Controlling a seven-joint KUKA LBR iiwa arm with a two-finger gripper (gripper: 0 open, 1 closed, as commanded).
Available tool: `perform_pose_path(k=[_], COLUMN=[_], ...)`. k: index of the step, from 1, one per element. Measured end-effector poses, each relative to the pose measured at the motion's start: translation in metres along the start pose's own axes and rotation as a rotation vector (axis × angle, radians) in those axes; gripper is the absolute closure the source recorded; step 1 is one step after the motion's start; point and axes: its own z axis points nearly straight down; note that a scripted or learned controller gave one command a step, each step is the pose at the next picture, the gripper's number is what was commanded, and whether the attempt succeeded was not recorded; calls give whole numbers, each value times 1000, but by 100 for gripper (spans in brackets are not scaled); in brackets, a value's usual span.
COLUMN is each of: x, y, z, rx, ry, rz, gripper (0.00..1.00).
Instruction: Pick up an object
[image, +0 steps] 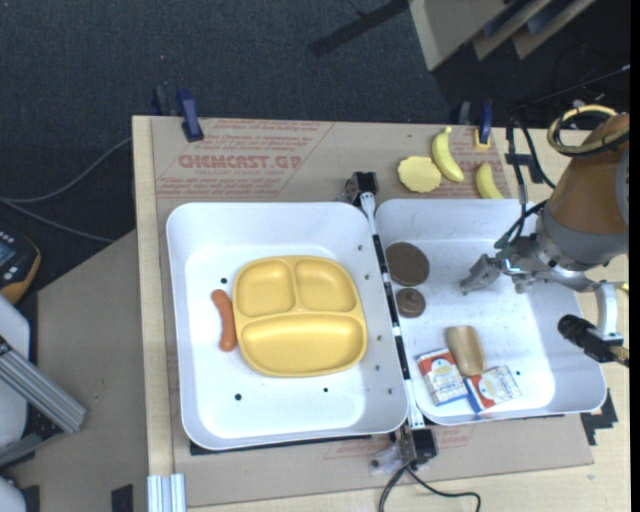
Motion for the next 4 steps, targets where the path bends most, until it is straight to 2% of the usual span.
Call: perform_pose_path(k=[1, 2, 3, 4], x=[38, 36, 95, 91], y=[-44, -41, 13, 9], z=[49, 36, -60, -54], rx=[16, 8, -4, 9], ry=[9, 5, 5, 5], rz=[-1, 0, -9, -1], gripper=[0, 100, 100, 0])
